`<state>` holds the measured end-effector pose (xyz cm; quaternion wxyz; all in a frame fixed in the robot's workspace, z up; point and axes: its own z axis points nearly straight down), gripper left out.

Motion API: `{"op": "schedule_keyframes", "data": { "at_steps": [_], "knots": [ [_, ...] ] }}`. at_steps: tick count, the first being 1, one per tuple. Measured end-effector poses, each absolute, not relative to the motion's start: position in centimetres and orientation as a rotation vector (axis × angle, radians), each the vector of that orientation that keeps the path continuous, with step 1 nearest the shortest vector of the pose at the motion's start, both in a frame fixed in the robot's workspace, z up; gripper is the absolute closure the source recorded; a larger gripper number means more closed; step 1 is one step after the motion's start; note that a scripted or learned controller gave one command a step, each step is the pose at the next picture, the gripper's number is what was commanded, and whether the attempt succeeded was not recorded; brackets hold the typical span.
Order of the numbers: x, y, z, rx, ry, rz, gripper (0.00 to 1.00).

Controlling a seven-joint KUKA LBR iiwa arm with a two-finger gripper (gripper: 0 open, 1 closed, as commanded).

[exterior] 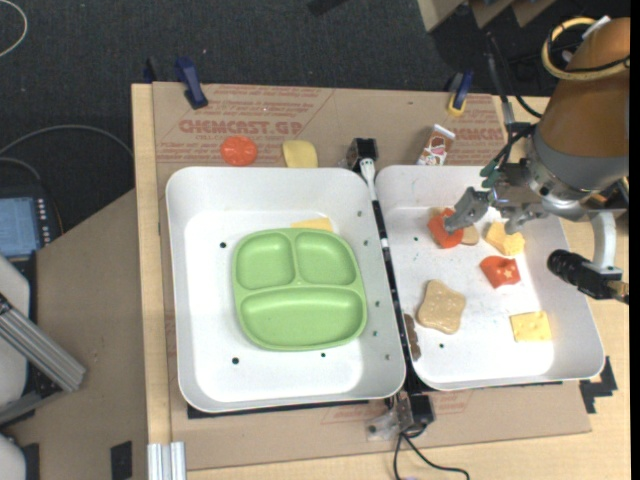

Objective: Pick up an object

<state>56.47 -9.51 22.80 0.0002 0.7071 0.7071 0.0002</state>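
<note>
We have the pincer low over the right bin, at its upper middle, with the grey arm reaching in from the right. Its two fingers stand apart, one dark finger slanting down towards the orange-red piece, the other beside the pale yellow chunk. Nothing sits between them that we can see, so we judge the grasp not yet made.

The things we could take all lie in this bin: the orange-red piece at the left fingertip, the yellow chunk just right of it, a red piece a little below, a tan toast-like slice lower left, and a yellow cracker-like square lower right. The left bin carries a green divided plate.

To do this step well, we should settle on one target, since the fingers straddle the gap between two pieces and could nudge both aside. The orange-red piece looks nearest; we would centre the opening over it, come straight down until the tips flank it, then close and lift slowly. Whether a finger already touches it we cannot tell.
</note>
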Motion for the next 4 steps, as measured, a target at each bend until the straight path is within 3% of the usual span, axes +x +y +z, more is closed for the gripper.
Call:
{"op": "schedule_keyframes", "data": {
  "at_steps": [1,2,3,4],
  "knots": [
    [55.9,-14.5,10.1,2.208,2.213,0.013,0.00],
    [51.0,-14.1,8.8,2.219,2.214,0.007,0.00],
    [60.5,-15.5,8.7,2.211,2.218,0.007,0.00],
    [63.2,-10.5,8.6,2.219,2.224,-0.002,0.00]
  ]
}}
